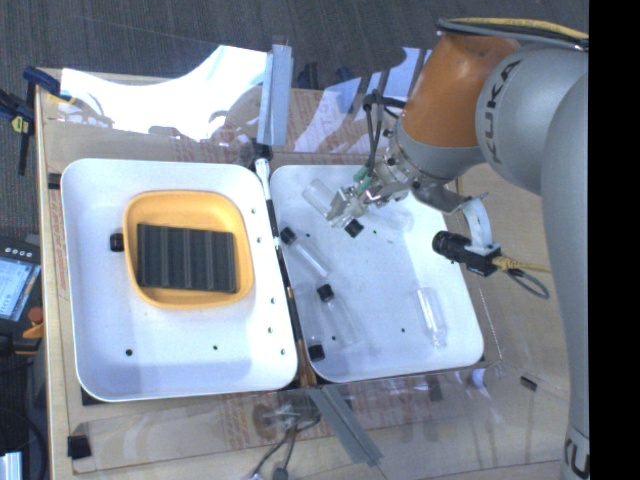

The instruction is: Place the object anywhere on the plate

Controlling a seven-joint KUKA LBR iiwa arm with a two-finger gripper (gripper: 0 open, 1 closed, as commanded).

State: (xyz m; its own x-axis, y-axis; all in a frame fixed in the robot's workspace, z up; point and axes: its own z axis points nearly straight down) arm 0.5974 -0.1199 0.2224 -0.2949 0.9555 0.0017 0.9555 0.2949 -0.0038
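Note:
A yellow plate [150, 216] lies in the left bin [90, 348], and a dark ridged block [190, 256] covers its middle. Several clear vials with black caps lie in the right bin [400, 363]: one [305, 258] near the left wall, one [338, 316] below it, one [432, 316] at the right. My gripper [348, 208] hangs low over the upper part of the right bin. Another clear vial [318, 193] lies just to its left, and a small black cap [352, 228] sits just under it. Whether anything is held is unclear.
A small black piece [117, 241] rests against the plate's left rim. A black cylinder on a cable [465, 250] hangs off the arm over the right bin's right side. The divider between the bins [280, 268] runs between the plate and the vials.

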